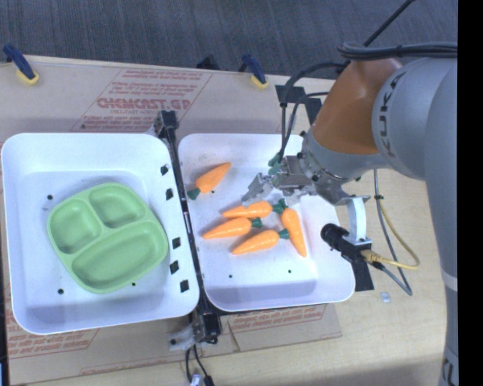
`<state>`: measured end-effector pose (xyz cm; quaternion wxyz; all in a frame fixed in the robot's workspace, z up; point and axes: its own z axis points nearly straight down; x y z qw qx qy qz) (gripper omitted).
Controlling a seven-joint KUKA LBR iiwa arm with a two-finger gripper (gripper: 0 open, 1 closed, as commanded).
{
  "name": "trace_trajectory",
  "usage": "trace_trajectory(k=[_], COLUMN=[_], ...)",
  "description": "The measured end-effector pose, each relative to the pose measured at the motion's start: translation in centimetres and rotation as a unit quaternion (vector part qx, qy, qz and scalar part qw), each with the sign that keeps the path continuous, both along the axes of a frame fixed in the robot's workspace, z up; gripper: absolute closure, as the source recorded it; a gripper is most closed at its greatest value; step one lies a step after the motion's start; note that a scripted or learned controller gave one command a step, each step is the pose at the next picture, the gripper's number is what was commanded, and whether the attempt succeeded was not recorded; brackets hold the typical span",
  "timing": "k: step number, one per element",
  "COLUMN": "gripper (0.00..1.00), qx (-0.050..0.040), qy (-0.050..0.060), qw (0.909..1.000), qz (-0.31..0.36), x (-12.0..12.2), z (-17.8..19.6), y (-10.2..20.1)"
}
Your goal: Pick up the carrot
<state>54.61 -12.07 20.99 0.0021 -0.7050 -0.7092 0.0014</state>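
Several orange carrots with green tops lie in the right bin. One carrot sits alone at the upper left. Another carrot lies in the middle, with a third carrot just below it. Two more carrots lie to their right, one flat and one pointing down. My gripper hangs open just above the middle carrot's green top, its fingers spread to either side, nothing between them.
The left bin holds a green divided plate. A black clip strip runs between the bins. The arm's cables hang over the right bin's right rim.
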Motion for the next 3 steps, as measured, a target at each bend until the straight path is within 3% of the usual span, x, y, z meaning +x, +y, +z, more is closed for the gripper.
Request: trace_trajectory(k=[1,2,3], gripper=[0.0,0.0,1.0], qx=[-0.0013,0.0016,0.0007], qy=[-0.006,-0.003,0.0], qw=[1.0,1.0,1.0], qz=[0.0,0.003,0.004], x=[-3.1,-1.4,-1.6], z=[-10.6,-11.6,-10.7], y=[-8.1,-8.6,-8.7])
